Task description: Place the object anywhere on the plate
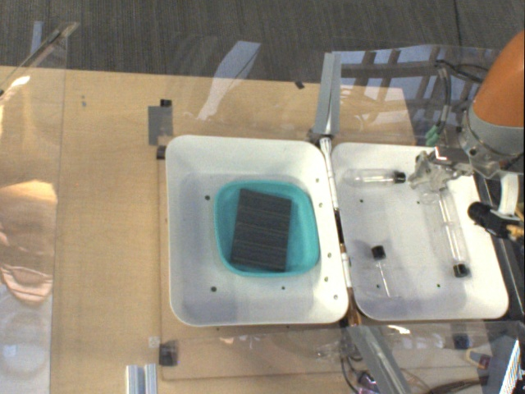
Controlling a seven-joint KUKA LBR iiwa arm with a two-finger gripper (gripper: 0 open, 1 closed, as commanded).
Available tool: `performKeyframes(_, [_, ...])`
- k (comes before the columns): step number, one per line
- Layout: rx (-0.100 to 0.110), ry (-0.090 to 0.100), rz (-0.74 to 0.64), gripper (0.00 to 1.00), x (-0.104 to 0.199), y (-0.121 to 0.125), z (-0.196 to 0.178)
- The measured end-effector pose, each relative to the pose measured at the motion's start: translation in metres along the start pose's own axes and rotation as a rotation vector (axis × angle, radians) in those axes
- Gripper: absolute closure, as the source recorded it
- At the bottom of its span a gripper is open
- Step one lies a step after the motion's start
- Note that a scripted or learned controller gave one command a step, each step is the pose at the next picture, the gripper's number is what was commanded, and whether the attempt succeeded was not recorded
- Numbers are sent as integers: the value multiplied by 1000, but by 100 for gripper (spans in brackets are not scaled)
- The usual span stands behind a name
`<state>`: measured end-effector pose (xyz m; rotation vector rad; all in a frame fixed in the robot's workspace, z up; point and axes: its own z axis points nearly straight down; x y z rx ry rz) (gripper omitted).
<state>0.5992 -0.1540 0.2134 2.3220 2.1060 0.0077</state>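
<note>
Left white bin being occupied by teal plate, well left of pincer. Dark ribbed block being borne flat on plate, long axis being run top-to-bottom of view, tilted slightly. Pincer being hung over right white bin, at far edge; grip state cannot be told.
</note>
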Motion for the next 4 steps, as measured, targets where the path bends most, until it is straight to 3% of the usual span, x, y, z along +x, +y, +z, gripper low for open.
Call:
performKeyframes(1, [1,0,-173,100,33,67,27])
performKeyframes(2, [2,2,-185,100,96,-15,23])
performKeyframes(3, [2,3,-432,100,186,-28,27])
performKeyframes(4, [2,3,-432,0,186,-28,27])
